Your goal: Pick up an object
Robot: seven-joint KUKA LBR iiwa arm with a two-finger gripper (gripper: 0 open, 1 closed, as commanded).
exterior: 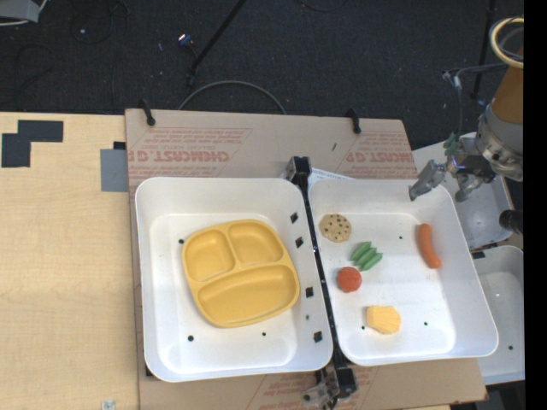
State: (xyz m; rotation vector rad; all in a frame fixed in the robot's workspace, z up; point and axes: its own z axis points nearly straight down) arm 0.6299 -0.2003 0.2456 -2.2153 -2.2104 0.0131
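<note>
The right bin [466,310] holds a round cookie [335,227], a green bean pod [367,255], a red tomato [349,279], a yellow cheese wedge [384,319] and an orange carrot [428,246] near its right wall. My gripper [444,180] hangs above the bin's far right corner, up and right of the carrot. Its two fingers are spread apart with nothing between them.
The left bin [158,229] carries a yellow three-compartment plate [241,272]. A black divider [309,254] runs between the bins. Cardboard [256,143] lies under both. The wooden bench [60,263] extends left. The arm's orange band [510,96] is at the right edge.
</note>
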